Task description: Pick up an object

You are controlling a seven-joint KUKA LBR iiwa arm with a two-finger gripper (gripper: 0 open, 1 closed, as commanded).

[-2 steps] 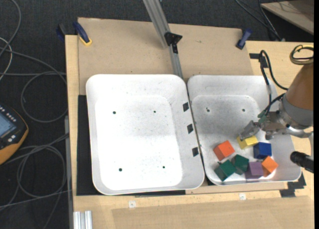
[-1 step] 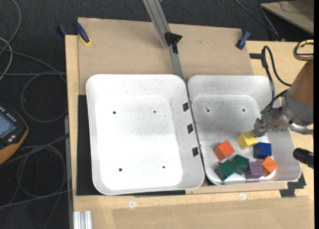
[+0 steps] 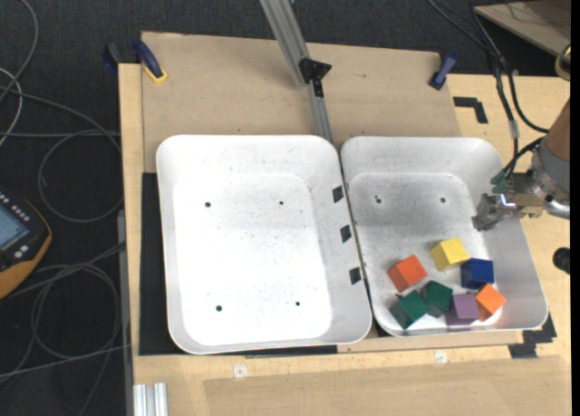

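Camera view puts the pickable objects for me in a loose cluster at the near end of the right bin (image 3: 426, 159), and I will place everything against that bin. An orange-red block (image 3: 408, 271) lies nearest the bin's middle, with a yellow block (image 3: 449, 252) just beyond it toward the bin's outer wall and a blue block (image 3: 478, 271) beside the yellow one, closer to the near rim. Along the near rim I see two dark green blocks (image 3: 424, 302) touching each other, a purple block (image 3: 464, 305) next to them, and a second orange block (image 3: 490, 298) at the bin's near outer corner. All of them rest on the bin floor; none is lifted. My gripper (image 3: 489, 213) hangs over the bin's outer wall, a little past the yellow and blue blocks toward the far end and apart from them. From this angle I cannot tell whether it is apart or together, and I see nothing caught in it. The grey arm (image 3: 555, 169) comes in across that same outer wall. Touching the right bin's inner wall is the left bin (image 3: 245, 156), and both sit on the wooden bench (image 3: 227, 70), where a slanted metal rail (image 3: 290, 33) runs down toward the seam between them.
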